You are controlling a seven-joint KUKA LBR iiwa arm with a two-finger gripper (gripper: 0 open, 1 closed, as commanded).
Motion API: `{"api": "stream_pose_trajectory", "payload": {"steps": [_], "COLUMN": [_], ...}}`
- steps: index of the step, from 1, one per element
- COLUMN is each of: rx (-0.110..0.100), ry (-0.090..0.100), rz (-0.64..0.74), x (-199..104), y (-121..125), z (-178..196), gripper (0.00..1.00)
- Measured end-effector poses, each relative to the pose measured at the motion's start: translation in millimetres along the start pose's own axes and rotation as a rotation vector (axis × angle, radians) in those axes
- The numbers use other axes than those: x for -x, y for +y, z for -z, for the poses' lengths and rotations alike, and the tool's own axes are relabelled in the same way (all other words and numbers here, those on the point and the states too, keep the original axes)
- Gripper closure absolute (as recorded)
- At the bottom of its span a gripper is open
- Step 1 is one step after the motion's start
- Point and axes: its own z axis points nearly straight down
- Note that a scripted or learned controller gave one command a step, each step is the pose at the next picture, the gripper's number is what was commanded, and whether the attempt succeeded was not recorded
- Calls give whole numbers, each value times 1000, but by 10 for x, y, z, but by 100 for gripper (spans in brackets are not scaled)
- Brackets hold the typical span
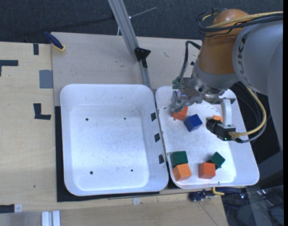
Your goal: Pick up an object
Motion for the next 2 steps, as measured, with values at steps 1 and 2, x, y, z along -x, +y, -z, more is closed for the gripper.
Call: {"api": "stream_pose_trajectory", "payload": {"steps": [1,2], "rx": [0,1], "ry": [-1,0], "rz": [-1,-1], "x": [-493,-937], "y": [135,305], "z": [-155,-223], "gripper": [100,100]}}
